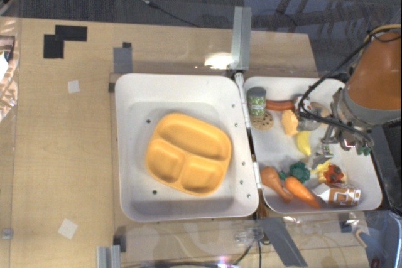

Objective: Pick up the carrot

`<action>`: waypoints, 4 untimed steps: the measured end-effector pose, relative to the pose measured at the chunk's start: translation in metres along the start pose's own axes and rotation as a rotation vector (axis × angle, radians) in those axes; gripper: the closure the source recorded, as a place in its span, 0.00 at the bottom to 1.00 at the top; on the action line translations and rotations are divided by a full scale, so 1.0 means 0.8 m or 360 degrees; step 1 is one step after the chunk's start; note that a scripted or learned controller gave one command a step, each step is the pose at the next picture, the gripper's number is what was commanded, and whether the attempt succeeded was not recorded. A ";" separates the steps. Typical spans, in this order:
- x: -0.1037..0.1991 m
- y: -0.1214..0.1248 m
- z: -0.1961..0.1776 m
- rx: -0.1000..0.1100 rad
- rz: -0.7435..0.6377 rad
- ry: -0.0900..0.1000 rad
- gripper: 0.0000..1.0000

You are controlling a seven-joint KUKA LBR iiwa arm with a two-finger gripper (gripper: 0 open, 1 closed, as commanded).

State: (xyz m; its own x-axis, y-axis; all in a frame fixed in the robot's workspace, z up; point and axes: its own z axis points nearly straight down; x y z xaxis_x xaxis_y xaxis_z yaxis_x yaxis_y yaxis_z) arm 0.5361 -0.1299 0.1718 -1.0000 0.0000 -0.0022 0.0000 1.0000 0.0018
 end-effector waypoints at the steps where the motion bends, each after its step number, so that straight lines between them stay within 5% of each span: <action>1: 0.026 0.044 0.102 0.0007 -0.0117 -0.0027 0.00; 2: -0.089 0.031 0.091 0.0003 -0.0086 -0.0013 0.00; 3: -0.134 0.051 0.099 0.0016 -0.0310 -0.0005 0.00; 4: -0.163 0.053 0.100 -0.0007 0.0194 0.0041 0.00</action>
State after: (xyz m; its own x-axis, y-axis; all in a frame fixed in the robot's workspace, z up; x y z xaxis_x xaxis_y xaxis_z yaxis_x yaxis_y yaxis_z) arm 0.6666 -0.0872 0.0922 -0.9923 0.1212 0.0241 0.1214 0.9926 0.0048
